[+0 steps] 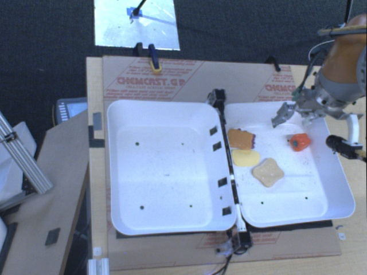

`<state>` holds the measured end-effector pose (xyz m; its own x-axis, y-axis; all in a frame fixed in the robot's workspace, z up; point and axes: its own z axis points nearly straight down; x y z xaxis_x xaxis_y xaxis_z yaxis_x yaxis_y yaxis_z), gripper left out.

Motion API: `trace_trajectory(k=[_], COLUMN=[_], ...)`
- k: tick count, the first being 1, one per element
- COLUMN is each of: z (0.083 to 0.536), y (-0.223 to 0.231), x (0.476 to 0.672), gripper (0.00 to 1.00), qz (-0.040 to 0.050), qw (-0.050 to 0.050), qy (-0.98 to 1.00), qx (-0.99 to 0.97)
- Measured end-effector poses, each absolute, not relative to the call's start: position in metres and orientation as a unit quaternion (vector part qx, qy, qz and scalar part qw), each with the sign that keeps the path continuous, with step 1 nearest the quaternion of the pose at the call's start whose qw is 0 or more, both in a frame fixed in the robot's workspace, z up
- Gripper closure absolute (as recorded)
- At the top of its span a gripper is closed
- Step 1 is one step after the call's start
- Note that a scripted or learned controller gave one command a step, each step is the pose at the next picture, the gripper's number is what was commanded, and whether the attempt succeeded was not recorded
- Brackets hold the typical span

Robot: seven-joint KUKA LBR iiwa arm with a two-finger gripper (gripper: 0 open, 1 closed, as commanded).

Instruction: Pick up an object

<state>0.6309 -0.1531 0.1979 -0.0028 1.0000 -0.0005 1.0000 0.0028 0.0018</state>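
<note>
The right bin (321, 208) holds several small food-like items. An orange-brown slab (241, 138) lies near its left wall, with a pale yellow piece (246, 158) just in front of it. A tan, toast-shaped piece (268, 172) sits beside that. A red-orange piece with a green tip (299, 142) lies further right. My gripper (293, 114) hangs over the bin's far right part, just above and behind the red-orange piece. Nothing shows in its grasp.
The left bin (166, 171) lies next to the right one, their walls meeting at a clipped divider (225, 159). Both rest on a cardboard sheet (183, 76). A silvery plate (136, 16) lies behind the bench, and a metal rail (20, 153) at far left.
</note>
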Motion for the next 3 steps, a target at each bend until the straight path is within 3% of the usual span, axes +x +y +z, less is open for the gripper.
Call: trace_trajectory(k=[1,2,3], z=[0.209,0.29,0.288], y=[-0.153,-0.058,0.042], x=[0.632,0.635,0.566], gripper=[1.0,1.0,1.0], qz=[0.0018,0.0052,0.0014], qw=[0.003,0.003,-0.002], qy=[0.709,0.712,0.712], qx=[0.705,0.702,0.702])
